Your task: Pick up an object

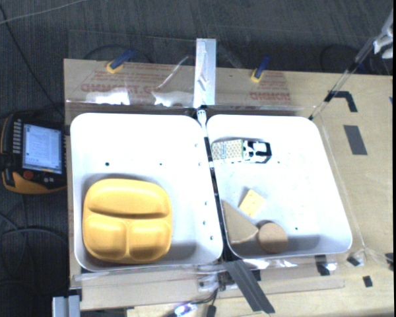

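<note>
Objects to pick sit in both bins, seen from the one overhead camera. The left bin (138,127) holds a big yellow block (127,218) in its lower left part, rounded and split by grooves into three lobes, lying close to the lower wall. The right bin (317,177) holds several small things: a patterned packet (227,150) with a black-and-white piece (257,151) just beside it along the upper left, a pale yellow cube (251,203) near the middle left, and, at the lower edge, a brown wedge (240,227) touching a tan round piece (272,236).

No arm reaches over either bin at this moment, so I cannot tell how the jaws stand, open or closed, and nothing is being gripped.

A handheld screen (36,152) lies off the bench at middle left.

Judging what could go wrong from here: the block looks too wide and smooth for a two-finger grasp, so the fingers may slide off its rounded top. The wedge and round piece lie against each other and near the bin's lower wall, so a descent there may hit the wall or nudge one piece away. The packet looks flat, giving little to pinch. The cube stands apart and looks like the safest choice.
</note>
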Motion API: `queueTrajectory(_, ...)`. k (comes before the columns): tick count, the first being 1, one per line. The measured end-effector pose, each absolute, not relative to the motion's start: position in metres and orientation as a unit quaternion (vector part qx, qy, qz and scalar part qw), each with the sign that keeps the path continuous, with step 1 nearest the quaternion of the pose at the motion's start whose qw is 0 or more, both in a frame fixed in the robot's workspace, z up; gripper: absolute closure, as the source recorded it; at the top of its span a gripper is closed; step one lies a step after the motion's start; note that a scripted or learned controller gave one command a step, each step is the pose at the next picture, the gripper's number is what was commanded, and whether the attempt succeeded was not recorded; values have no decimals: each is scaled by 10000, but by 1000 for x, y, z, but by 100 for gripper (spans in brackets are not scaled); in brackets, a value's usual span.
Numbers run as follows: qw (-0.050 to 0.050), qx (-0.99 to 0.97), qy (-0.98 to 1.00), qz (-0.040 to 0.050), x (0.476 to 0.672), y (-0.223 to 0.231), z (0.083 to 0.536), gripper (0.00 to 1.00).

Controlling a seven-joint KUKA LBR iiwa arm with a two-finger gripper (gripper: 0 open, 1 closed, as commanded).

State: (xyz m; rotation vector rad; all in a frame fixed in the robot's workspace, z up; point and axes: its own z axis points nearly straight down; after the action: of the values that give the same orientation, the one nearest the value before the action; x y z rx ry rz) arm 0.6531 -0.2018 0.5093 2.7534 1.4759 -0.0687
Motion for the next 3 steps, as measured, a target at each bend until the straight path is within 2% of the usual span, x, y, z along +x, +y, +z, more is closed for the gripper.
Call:
queueTrajectory(2, 101, 8801, 4740, -264, 656, -199, 525, 100)
queueTrajectory(3, -3, 8918, 4524, -23, 669, -192, 433, 100)
